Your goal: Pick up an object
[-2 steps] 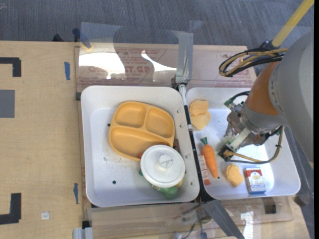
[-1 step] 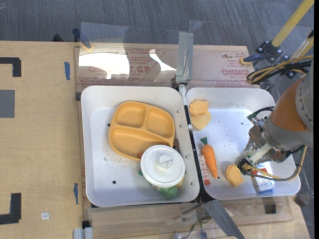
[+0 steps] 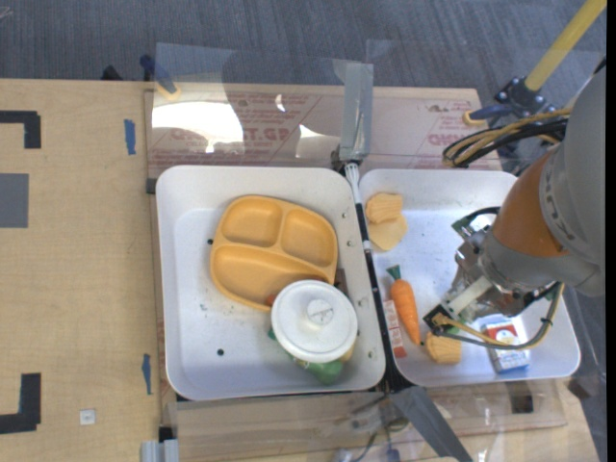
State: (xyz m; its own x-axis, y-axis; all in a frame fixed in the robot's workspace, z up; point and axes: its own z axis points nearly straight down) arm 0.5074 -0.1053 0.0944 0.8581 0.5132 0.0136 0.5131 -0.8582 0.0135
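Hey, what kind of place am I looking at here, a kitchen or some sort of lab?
Most likely a robot test bench in a lab, not a kitchen. A grey robot arm reaches over two white bins taped to a cardboard-covered bench, and the food is toy-like: a carrot and a yellow divided plate.

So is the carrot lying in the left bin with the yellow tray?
No, the carrot lies in the right bin, near the divider.
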